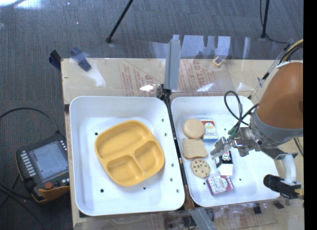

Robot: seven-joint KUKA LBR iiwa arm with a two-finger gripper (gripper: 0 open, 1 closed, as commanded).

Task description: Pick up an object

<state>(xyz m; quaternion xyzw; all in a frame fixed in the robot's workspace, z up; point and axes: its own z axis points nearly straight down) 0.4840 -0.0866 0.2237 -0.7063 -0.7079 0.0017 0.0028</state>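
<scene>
The right bin (247, 197) holds several small things. A round tan biscuit (193, 128) lies beside a small blue, red and white box (210, 129). Below them are a slice of toast (194, 148) and a chocolate-chip cookie (200, 167). A pink and maroon packet (220, 184) lies near the front. My gripper (223, 148) hangs low over the middle of this bin, just right of the toast. Right beneath it sits a small black and white item (226, 163). I cannot see anything held in the gripper.
The left bin (84, 110) holds a yellow divided plate (130, 152). The orange and grey arm (280, 107) covers the right bin's right side. A teach pendant (43, 164) lies on the floor at the left.
</scene>
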